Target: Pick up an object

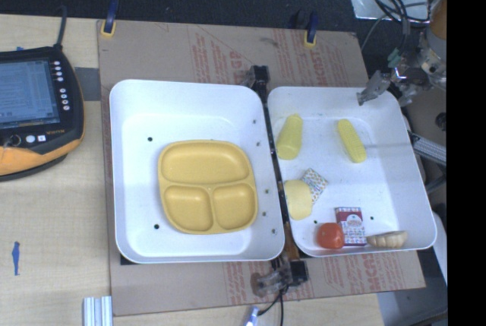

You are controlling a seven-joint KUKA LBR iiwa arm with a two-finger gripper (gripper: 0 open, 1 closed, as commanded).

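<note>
The approach step is being judged underway: the gripper (373,91), seemingly part-open and holding nothing, is hanging at the right bin's (414,165) far right corner, and a descent onto the corn cob (351,140) is being called for.

Glossy white plastic bins (129,165), matt yellow plastic tray (206,185), brown cardboard sheet (197,51) beneath.

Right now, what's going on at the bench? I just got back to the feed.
The arm's gripper sits at the far right corner of the right bin, above the rim, with nothing seen in it. All the items lie loose in that bin: two corn cobs, a yellow block, a tomato, a small red box. The left bin holds a yellow divided tray.
</note>
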